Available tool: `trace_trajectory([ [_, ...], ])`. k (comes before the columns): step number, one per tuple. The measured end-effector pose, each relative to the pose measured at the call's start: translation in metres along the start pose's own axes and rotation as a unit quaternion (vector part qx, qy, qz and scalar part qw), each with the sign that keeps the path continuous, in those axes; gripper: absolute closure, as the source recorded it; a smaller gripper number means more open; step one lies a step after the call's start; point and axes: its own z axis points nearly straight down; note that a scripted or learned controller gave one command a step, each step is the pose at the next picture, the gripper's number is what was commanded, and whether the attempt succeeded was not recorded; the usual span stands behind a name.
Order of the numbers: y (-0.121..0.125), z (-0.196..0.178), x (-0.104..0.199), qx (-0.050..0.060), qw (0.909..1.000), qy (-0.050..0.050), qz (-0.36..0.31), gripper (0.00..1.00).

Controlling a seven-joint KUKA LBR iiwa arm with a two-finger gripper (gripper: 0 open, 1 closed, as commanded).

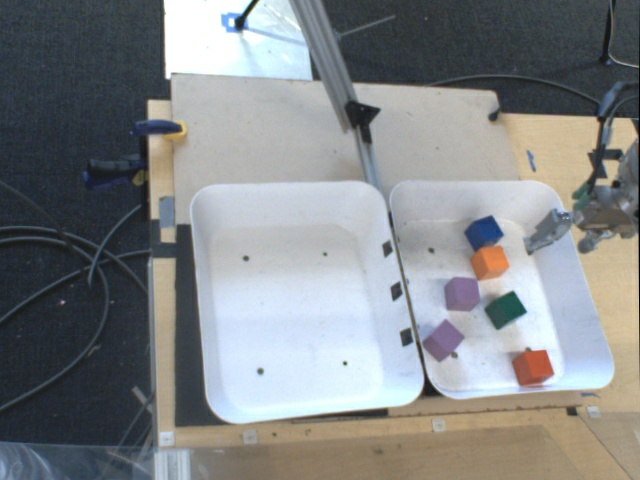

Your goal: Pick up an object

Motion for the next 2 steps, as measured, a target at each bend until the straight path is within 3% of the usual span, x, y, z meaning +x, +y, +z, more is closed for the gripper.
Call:
trace_trajectory([
  [1,0.043,0.154,-0.012,0.004,1.0000,0.001,0.000,0.00],
  [2,0.057,0.188,0.054,0.000,1.0000,0.000,-0.004,0.00],
])
